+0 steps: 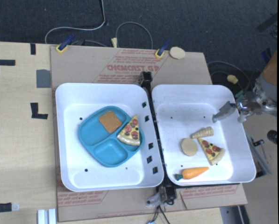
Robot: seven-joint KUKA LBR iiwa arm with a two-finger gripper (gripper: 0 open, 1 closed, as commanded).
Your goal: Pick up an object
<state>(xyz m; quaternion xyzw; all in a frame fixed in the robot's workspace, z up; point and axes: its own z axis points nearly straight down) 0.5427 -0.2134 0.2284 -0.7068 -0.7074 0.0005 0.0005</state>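
Cardboard sheet (130, 66) on the bench carries two white bins. Left bin (67, 125): blue divided plate (99, 146) with a brown cracker (110, 121) and a pizza slice (130, 132). Right bin (239, 167): cone (203, 133), round cookie (189, 147), second pizza slice (211, 151), carrot (194, 172). Gripper (223, 112) hangs over the right bin's upper right, above and apart from the cone, nothing visibly in it. Opening: can't tell.
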